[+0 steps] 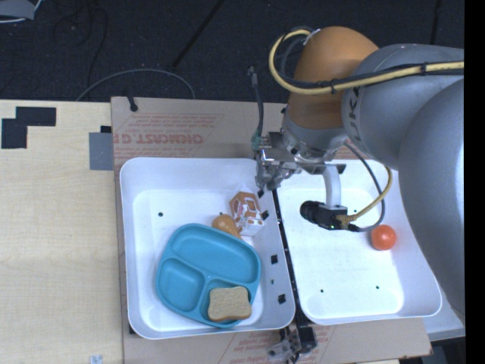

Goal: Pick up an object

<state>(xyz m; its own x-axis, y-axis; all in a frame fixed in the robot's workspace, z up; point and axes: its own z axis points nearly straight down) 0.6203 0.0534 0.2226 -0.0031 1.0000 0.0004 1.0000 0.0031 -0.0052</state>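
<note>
In the left bin [140,203], a blue divided tray [204,268] sits at lower center of the frame with a slice of bread [229,303] in its lower right compartment. Just above the tray lie a small orange-brown item [225,224] and a crumpled wrapper [247,209]. The gripper [267,174] hangs over the bins' shared edge; whether it is parted or closed cannot be told. An orange ball [383,237] rests in the right bin [356,294].

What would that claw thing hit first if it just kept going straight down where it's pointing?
Probably the small orange-and-white packet lying by the left bin's right wall, just below the gripper. Depth is hard to judge here, so it could land on the wall between the bins instead.
</note>
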